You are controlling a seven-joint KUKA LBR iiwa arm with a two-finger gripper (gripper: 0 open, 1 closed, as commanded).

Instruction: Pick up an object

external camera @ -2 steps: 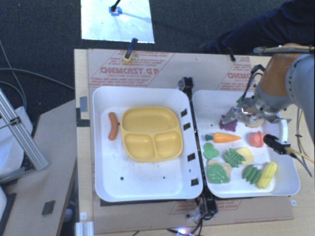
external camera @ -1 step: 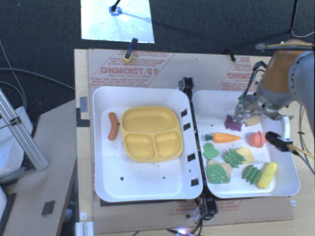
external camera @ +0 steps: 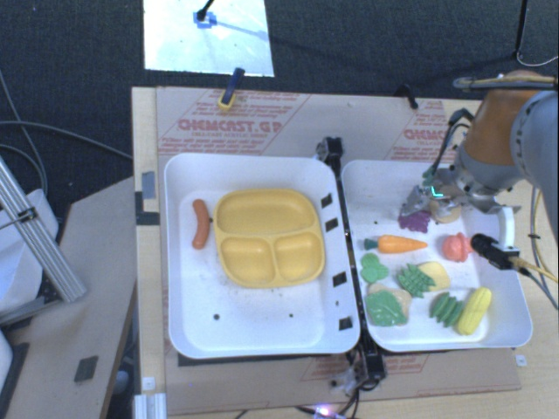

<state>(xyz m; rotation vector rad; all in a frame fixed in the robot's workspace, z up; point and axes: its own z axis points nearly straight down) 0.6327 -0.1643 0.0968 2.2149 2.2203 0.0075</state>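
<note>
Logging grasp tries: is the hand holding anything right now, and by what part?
Cannot be told. The hand sits low over the purple toy in the right bin.

Yellow tray [external camera: 266,235], orange carrot [external camera: 401,244] (purple veg [external camera: 417,222]).

You see a dark carpet [external camera: 70,51] around the brown bench board [external camera: 288,116], a pale sheet [external camera: 210,46] lying on it beyond, cables [external camera: 26,160] at left.

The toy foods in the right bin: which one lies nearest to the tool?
The purple piece, directly under the tool; the carrot lies further toward the bin's front.
</note>
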